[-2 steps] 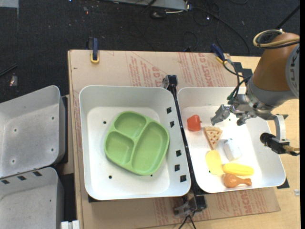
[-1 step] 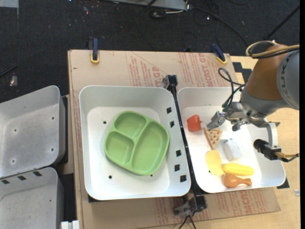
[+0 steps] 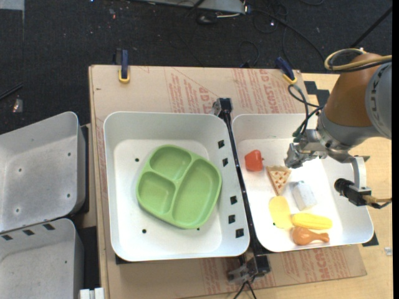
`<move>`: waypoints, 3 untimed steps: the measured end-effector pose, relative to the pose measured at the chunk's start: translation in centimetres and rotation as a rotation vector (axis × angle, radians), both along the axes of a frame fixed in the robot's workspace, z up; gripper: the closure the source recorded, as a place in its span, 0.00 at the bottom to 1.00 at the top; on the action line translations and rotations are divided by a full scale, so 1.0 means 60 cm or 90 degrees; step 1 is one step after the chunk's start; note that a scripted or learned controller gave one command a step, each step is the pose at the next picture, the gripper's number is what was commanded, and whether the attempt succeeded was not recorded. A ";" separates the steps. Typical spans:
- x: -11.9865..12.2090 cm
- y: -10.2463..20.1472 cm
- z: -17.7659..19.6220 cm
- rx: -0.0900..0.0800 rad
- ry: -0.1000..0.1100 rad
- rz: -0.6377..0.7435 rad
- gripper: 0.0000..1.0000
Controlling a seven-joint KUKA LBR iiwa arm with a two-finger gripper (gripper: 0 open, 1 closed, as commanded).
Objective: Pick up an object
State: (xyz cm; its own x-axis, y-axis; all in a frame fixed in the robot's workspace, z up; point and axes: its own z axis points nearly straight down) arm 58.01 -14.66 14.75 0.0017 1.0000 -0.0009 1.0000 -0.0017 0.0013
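A: What's hard to make out?
B: The arm (image 3: 358, 104) runs off the right edge; its gripper (image 3: 295, 156) is too blurred to tell its state.
A: And the objects?
B: Smooth green three-compartment plate (image 3: 179, 185) in the left bin (image 3: 118, 167); glossy banana (image 3: 312, 221), small triangular pizza slice (image 3: 278, 179) in the right bin (image 3: 358, 232).

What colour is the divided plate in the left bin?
Light green, plain with no pattern; the divided plate shows clearly in the camera view.
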 end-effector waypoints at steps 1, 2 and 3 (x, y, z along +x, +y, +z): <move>0.002 0.012 0.075 0.000 -0.002 0.003 1.00; 0.015 0.026 0.161 0.000 -0.003 0.004 1.00; 0.016 0.026 0.195 0.000 -0.001 0.003 1.00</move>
